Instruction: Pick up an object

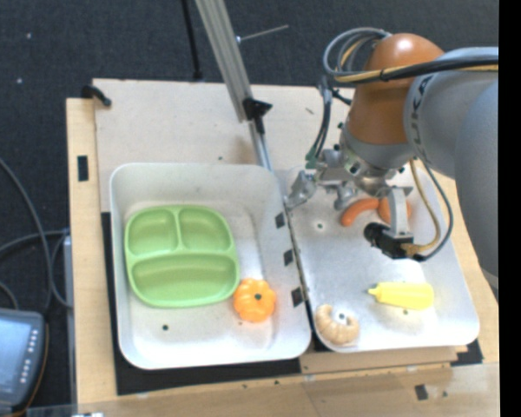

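The grey arm (456,102), orange-banded above the wrist, reaches over the right bin (443,320), the landmark here. The left bin (126,189) abuts that bin's left wall and holds a green divided plate (181,254) with a small orange pumpkin (254,300) just beside it. Inside the right bin, a yellow corn-shaped toy (402,295) lies at the near right, a tan doughnut-like toy (338,323) at the near-left corner, and an orange sausage-shaped toy (365,209) at the far end. The gripper (358,194) hangs right over the sausage, touching or nearly so; I cannot tell how its jaws stand. The sausage's long axis runs roughly left to right, directly beneath the claw, so it looks like the target.
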